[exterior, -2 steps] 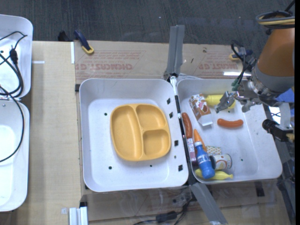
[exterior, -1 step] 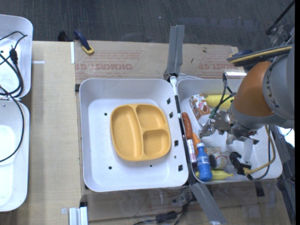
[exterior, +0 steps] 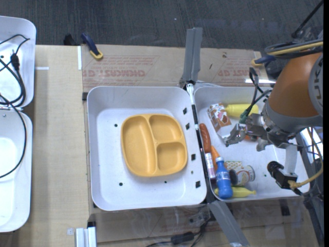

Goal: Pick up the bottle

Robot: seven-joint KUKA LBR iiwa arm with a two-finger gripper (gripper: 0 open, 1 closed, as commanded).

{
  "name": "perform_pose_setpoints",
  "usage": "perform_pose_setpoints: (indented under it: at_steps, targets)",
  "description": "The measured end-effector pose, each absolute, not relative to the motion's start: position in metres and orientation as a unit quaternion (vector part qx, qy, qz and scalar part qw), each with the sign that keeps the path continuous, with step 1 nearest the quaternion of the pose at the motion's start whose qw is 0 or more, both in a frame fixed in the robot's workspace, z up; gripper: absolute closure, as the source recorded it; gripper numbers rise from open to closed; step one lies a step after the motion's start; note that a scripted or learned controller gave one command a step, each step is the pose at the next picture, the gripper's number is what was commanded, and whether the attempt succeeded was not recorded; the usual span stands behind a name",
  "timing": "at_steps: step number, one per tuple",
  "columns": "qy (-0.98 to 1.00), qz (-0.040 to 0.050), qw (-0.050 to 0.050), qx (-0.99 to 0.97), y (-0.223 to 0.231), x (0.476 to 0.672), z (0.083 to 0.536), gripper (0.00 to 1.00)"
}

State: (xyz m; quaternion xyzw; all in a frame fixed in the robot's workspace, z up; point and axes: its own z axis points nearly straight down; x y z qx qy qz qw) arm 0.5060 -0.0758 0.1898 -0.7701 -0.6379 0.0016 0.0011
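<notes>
Nearest you, the blue bottle (exterior: 223,177) lay in the right bin (exterior: 267,194), against its left wall, long axis running toward you. Your gripper (exterior: 241,134) hovered beyond it, slightly rightward; whether it was spread or closed, you couldn't tell.
</notes>
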Motion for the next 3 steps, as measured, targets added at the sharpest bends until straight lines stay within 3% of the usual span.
perform_pose_setpoints:
  at_steps: [1,2,3]
  targets:
    - [-0.639,0.0025,0.002,-0.77,-0.007,0.489,0.19,0.0]
    - [-0.734,0.002,0.002,-0.679,0.004,0.478,0.19,0.0]
    - [-0.77,0.0017,0.002,-0.638,-0.052,0.477,0.19,0.0]
